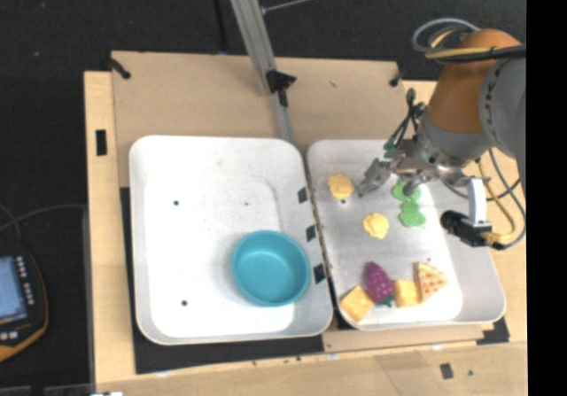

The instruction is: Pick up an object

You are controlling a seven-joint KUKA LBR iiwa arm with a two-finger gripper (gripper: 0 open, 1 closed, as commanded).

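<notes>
2 smooth white bins [159,164]: round teal bowl [270,267] left, lumpy toys right; jaws' state unclear.

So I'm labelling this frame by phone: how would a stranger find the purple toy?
Look in the right-hand white bin, along its near edge. The purple grape-like toy sits in a cluster there, between a yellow block and a small yellow piece; it is the one purple item.

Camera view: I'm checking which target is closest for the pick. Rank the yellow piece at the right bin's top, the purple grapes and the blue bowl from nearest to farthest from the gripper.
1. Yellow piece: just left of the gripper, upper part of the right bin.
2. Purple grapes: near the right bin's front edge.
3. Blue bowl: in the left bin, farthest.
</notes>
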